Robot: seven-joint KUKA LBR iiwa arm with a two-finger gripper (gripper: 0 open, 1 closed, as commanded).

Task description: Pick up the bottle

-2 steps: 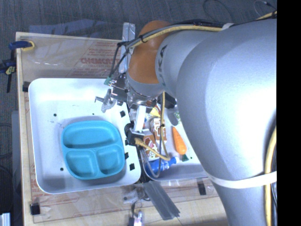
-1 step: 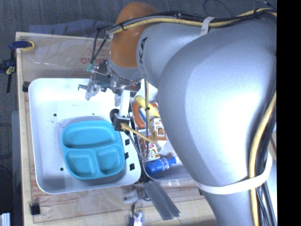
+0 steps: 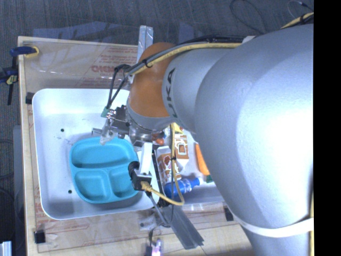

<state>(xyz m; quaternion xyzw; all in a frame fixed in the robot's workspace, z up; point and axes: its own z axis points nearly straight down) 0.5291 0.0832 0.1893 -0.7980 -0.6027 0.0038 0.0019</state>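
Arm (image 3: 256, 105) reaches down over the left bin (image 3: 50, 143); pincer (image 3: 109, 129) state unclear.

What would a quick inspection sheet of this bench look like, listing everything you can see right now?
Surface: wooden bench bearing two white bins; left bin in full sight.
Job's things: blue bottle lying in the right bin, untouched.
Clutter: blue divided tray in the left bin; printed packets beside the bottle.
Grippers: gripper low over the tray's far edge, fingers unclear.
Cables: yellow cable looping near the bottle; black cables on the wrist.
Surroundings: grey carpet, blue clamp.
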